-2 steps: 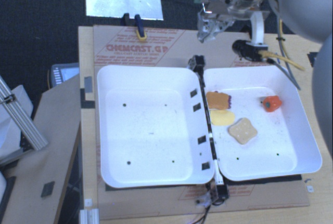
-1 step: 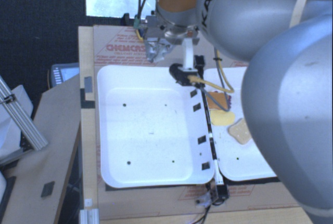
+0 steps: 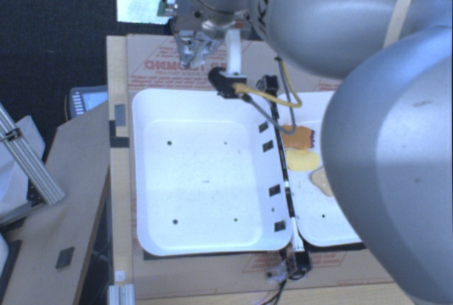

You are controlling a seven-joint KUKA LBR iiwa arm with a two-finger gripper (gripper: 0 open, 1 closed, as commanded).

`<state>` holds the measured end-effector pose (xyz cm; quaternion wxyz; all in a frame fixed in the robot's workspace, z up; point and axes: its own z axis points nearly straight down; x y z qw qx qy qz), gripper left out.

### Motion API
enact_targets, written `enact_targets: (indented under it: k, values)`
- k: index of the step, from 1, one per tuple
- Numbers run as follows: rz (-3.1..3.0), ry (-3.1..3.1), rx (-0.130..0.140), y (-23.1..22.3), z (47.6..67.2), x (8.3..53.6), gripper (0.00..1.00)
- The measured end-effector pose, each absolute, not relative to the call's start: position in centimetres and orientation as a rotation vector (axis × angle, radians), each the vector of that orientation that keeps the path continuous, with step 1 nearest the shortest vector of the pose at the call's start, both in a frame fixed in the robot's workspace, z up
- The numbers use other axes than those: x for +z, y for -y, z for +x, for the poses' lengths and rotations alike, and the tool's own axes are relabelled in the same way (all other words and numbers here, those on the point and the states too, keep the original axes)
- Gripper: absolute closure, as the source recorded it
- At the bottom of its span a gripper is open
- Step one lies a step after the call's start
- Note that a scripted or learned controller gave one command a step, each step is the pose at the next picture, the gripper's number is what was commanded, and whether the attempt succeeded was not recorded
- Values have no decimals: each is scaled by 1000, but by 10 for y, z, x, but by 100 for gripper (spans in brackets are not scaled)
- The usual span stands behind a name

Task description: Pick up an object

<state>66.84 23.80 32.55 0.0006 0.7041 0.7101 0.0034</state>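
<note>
My gripper (image 3: 191,54) hangs over the cardboard just beyond the far rim of the left white bin (image 3: 145,176), near that bin's back middle. I see nothing in it. Several small objects lie in the right bin (image 3: 315,226), close to its left wall: an orange piece (image 3: 299,137), a pale yellow piece (image 3: 303,161) just in front of it, and a beige piece (image 3: 322,183) at the edge of the arm. The grey arm (image 3: 368,84) covers most of the right bin and whatever else lies there.
Both bins rest on a printed cardboard sheet (image 3: 152,66). A cable with black clips (image 3: 272,148) runs along the seam between the bins. An aluminium rail (image 3: 28,162) and a grey device (image 3: 88,100) sit off the bench to the left.
</note>
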Motion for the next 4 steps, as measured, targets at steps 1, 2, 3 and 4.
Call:
enact_targets:
  k: [1, 2, 3, 4]
  values:
    - [2207, -2223, 29, -235, 668, 490, 100]
    - [2214, -2228, 4, -235, 668, 478, 0]
    - [2207, -2232, 8, -235, 668, 490, 100]
    - [2206, -2235, 7, -235, 668, 490, 0]
